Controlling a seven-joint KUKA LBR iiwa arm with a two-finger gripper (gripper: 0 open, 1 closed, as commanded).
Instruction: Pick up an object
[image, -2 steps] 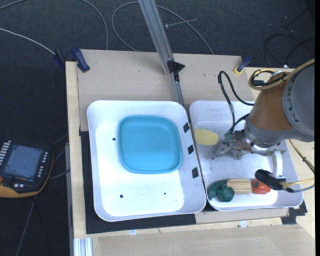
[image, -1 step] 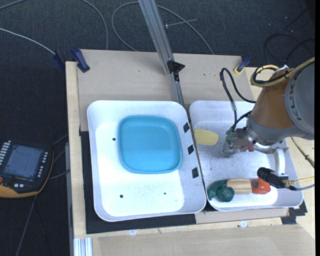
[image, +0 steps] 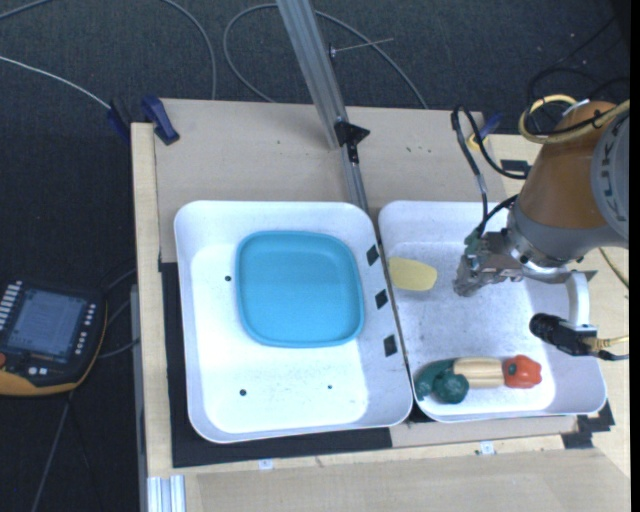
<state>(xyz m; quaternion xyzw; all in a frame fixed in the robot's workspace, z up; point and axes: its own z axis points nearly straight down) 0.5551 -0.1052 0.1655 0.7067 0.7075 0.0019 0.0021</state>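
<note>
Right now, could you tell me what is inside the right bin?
The right bin holds a yellow piece and, by its near wall, a green, tan and red toy. The arm covers its far-right part.

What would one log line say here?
gripper: over right bin, holding nothing seen | yellow piece: beside it | blue tray: left bin

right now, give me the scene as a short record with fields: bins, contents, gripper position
left bin: shallow white bin holding a square light-blue plastic plate
right bin: shallow white bin
right bin, upper left: pale yellow flat piece
right bin, front edge: dark green rounded object, tan cylinder, red rounded object, in a row
gripper: grey two-finger gripper over the right bin, just right of the yellow piece
held: nothing seen between the fingers
</note>
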